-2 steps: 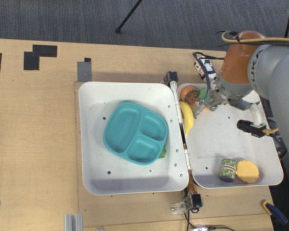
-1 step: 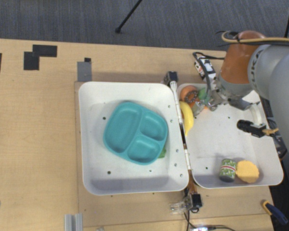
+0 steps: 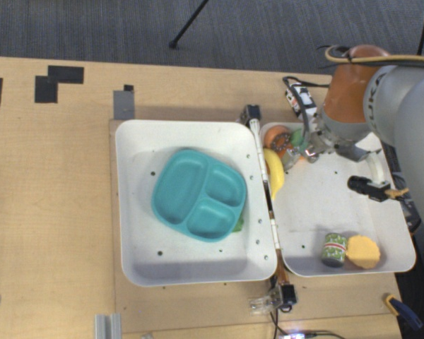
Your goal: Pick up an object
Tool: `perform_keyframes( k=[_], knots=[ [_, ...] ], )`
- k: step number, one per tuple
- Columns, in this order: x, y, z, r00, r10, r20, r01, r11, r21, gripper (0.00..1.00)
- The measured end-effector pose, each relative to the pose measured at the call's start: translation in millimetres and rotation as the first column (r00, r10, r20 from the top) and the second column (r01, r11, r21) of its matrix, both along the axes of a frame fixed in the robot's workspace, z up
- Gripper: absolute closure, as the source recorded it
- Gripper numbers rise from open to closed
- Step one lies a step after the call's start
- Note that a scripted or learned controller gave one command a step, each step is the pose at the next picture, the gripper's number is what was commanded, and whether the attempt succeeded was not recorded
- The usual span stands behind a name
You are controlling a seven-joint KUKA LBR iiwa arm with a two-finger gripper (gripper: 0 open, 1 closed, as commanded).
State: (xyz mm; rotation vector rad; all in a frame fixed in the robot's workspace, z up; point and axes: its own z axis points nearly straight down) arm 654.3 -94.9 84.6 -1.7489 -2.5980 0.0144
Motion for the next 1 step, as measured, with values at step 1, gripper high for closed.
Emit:
perform_keyframes(
  k=[1],
  knots=[
    [0.0, 0.0, 0.0, 1.0, 0.0, 0.0, 0.0, 1.0, 0.0, 0.0]
  ],
)
